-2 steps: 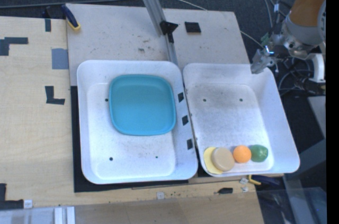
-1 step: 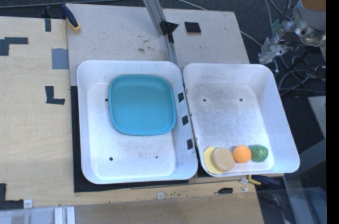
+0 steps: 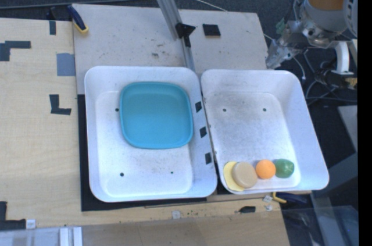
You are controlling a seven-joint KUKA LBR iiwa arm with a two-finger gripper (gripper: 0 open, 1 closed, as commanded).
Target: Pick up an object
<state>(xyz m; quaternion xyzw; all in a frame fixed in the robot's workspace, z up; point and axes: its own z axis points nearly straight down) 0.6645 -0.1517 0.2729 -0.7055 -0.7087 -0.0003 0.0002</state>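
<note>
A teal square plate (image 3: pixel 156 114) lies in the left white bin (image 3: pixel 99 140). Along the near edge of the right white bin (image 3: pixel 290 93) sit three small items in a row: a tan round piece (image 3: pixel 244 174) resting on a yellow disc (image 3: pixel 229 176), an orange ball (image 3: pixel 265 169) and a green ball (image 3: pixel 284 167). My gripper (image 3: pixel 278 53) hangs above the bench just past the right bin's far right corner, well away from those items. Nothing shows between its fingers.
A slanted metal pole (image 3: pixel 168 0) crosses from the top centre down to the gap between the bins. Cables trail over the dark floor at the upper right. A blue-and-yellow tool (image 3: pixel 78 19) lies at the board's far left corner.
</note>
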